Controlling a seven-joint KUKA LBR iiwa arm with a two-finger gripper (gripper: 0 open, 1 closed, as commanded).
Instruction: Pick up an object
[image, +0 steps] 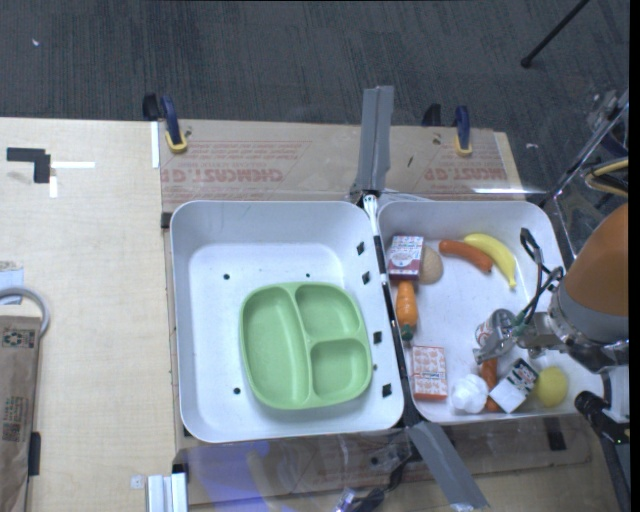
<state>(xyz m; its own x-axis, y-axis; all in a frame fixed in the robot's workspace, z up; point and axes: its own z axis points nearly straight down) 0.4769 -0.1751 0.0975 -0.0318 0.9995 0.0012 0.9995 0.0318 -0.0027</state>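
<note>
Leftmost on the pale wooden bench (90, 300) lies the edge of a brown paper bag (18, 400), well apart from the bins. Next comes the left shallow white plastic bin (200, 260), which bears a light green three-compartment plastic tray (305, 345) lying flat near its middle. Just beside it, past the shared rim, sits the right shallow white plastic bin (455, 215), crowded with small items. Along its left wall a small red and white carton (405, 256) lies touching a brown rounded potato-like piece (431, 265), with an orange toy carrot (406, 305) below them and an orange printed packet (428, 372) nearer the front. Toward the back wall an orange-red toy chilli (467, 254) rests against a yellow toy banana (498, 256). At the front right corner are a white crumpled lump (467, 394), a white and black small box (514, 386) and a yellow round toy lemon (550, 386), close together. Above that cluster hangs the metal two-finger gripper (493, 337), low over the bin floor at the end of the grey arm with its orange band (600, 270) reaching in from the right. Whether its fingers are spread or closed cannot be told, and nothing is visibly caught between them.
</note>
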